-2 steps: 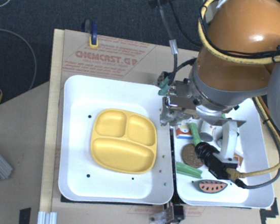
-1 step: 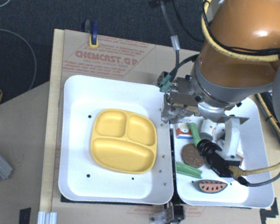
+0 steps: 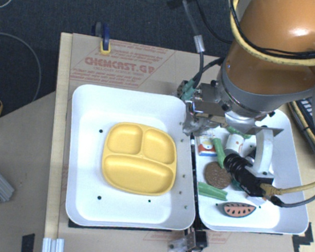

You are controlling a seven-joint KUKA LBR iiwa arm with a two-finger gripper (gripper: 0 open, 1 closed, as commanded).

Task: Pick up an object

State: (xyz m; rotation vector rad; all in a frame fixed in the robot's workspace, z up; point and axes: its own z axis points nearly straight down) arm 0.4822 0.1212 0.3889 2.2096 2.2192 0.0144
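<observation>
Up top, closest to the lens, the arm's orange band [image 3: 291, 25] looms over the right bin [image 3: 293, 163], wrist pointing down. Under it the end effector [image 3: 200, 118] sits low at that bin's far-left corner, right by the wall between the two bins. How far open it is, I can't tell; the wrist hides it, and nothing shows as held.

Working outward: just beside it lies a small red-white-and-blue carton [image 3: 205, 148], with a green stick [image 3: 221, 150] next to that. A bit nearer us, a brown disc [image 3: 216, 173], then a green pod [image 3: 212, 191], and a watermelon slice [image 3: 237, 209] by the front rim. All of them rest on the bin floor.

Across the wall, the left bin [image 3: 83, 141] carries a yellow divided plate [image 3: 140, 158], well apart from the action. Both bins sit on a cardboard sheet [image 3: 126, 61] on the desk.

My read: approach made, no pick confirmed. The grasp and the lift are both left, and the carton looks the likeliest target.
</observation>
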